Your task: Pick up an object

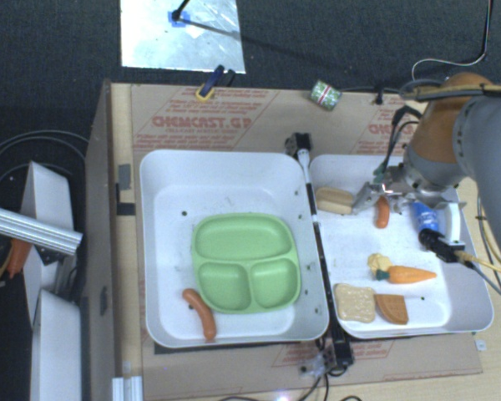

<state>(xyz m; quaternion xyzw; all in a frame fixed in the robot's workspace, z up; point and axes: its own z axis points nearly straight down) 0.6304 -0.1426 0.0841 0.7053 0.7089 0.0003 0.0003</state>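
White right bin — pincer near back rim, sausage beside

One fixed camera looks down at a slant from above, taking in the whole cardboard-covered surface and both shallow white plastic bins from moderate distance.

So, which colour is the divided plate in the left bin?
Light green, seen best in the camera view: the plate lies in the white left bin.

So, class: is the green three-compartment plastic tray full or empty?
Empty: the green three-compartment plastic tray shows bare compartments; the orange sausage lies beside it.
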